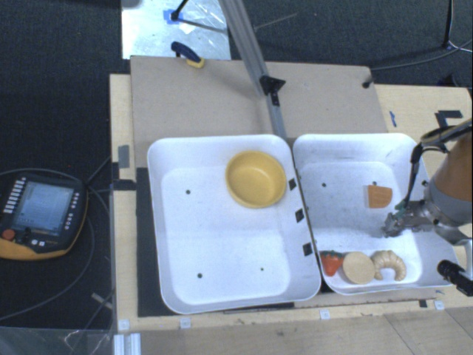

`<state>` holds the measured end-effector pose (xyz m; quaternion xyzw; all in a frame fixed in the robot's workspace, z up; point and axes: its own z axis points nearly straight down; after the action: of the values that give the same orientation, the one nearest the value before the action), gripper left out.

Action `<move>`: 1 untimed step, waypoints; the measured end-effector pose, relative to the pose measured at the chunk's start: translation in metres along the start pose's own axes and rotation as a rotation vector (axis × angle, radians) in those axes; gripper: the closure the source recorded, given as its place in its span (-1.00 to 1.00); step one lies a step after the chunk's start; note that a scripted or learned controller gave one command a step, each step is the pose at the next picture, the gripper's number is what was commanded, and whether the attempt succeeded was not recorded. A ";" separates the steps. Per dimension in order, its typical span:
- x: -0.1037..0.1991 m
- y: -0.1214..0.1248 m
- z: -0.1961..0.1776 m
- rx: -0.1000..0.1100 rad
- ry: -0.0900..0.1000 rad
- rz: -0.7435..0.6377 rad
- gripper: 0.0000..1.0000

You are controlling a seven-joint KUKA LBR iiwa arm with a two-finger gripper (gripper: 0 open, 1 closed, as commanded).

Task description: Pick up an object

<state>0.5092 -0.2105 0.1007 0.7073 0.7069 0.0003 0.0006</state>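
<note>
The right bin (347, 161) holds an orange wedge (379, 196) near its middle right. Along its front wall lie a red tomato-like piece (332, 262), a round tan disc (358, 268) and a croissant-shaped piece (389, 264). A yellow bowl (256, 178) sits at the back right of the left bin (185, 220). My gripper (393, 225) reaches in from the right and hangs low over the right bin, just below the orange wedge and above the croissant. I see nothing held in it.
A slanted metal pole (251, 43) with a black clamp rises behind the bins. A teach pendant (37, 213) lies on the floor at left. The ridge between the two bins carries small black clips (299, 215).
</note>
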 end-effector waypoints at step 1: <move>0.007 -0.003 -0.058 -0.004 -0.001 -0.002 1.00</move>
<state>0.5065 -0.2033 0.1586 0.7067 0.7075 0.0013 0.0023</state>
